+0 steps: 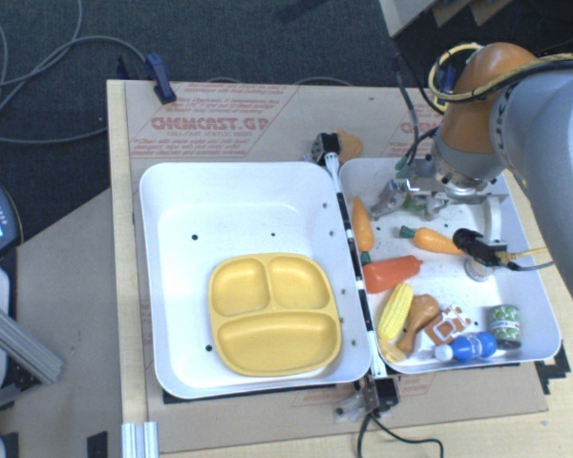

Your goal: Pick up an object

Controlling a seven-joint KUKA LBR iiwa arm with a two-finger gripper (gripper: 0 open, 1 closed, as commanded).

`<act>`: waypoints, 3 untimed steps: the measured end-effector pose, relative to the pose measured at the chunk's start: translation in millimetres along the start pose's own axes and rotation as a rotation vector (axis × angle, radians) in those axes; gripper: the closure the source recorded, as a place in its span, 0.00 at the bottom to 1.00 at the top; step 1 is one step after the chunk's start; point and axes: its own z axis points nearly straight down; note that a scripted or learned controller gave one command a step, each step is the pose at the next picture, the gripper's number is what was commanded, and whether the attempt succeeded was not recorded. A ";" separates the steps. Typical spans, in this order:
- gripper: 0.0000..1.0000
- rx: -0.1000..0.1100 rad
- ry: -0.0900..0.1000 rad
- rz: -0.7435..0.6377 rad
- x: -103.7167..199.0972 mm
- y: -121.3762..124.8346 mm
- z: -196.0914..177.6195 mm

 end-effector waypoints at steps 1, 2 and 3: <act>0.00 0.024 0.016 0.006 -19.0 8.0 3.3; 0.00 -0.013 0.003 0.002 -30.0 -76.0 -0.3; 1.00 -0.023 0.001 0.000 -29.0 -71.2 -11.0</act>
